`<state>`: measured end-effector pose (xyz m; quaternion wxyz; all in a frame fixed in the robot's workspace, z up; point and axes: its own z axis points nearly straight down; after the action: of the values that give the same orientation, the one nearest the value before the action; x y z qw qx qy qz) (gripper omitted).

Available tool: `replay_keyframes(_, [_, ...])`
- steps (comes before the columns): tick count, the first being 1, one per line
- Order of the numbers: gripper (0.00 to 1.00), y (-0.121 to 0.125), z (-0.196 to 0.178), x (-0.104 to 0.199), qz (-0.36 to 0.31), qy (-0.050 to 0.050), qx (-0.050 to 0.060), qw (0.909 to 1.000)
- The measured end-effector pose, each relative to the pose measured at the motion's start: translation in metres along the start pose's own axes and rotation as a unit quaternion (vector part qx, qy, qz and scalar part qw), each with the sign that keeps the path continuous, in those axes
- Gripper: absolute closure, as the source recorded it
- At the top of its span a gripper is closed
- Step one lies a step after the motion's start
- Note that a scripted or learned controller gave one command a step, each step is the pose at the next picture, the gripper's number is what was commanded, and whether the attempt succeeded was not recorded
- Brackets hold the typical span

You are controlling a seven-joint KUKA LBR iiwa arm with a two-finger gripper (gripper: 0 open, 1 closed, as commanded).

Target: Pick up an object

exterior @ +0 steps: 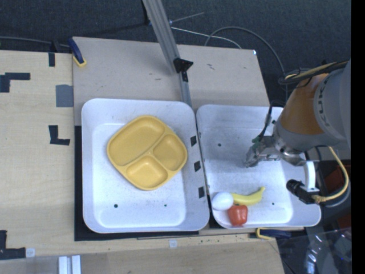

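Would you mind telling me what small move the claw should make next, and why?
Probably a short shift toward the near edge of the right bin, to get over the banana. The claw sits above bare bin floor, apart from the three items clustered at the near edge: the banana, the white egg and the red piece. The banana is the closest.

Robotics lab: arm [319, 110] over 2 bench bins [91, 153].
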<state>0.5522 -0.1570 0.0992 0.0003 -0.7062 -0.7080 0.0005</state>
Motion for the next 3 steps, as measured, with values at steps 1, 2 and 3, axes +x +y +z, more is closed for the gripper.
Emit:
replay_keyframes(1, [1.00,0.003,-0.062,0.005,0.000,0.000,-0.003,1.0000])
replay_keyframes(2, [1.00,0.003,-0.105,0.001,0.001,0.000,-0.002,1.0000])
replay_keyframes(3, [1.00,0.003,-0.129,0.002,0.001,0.000,-0.001,1.0000])
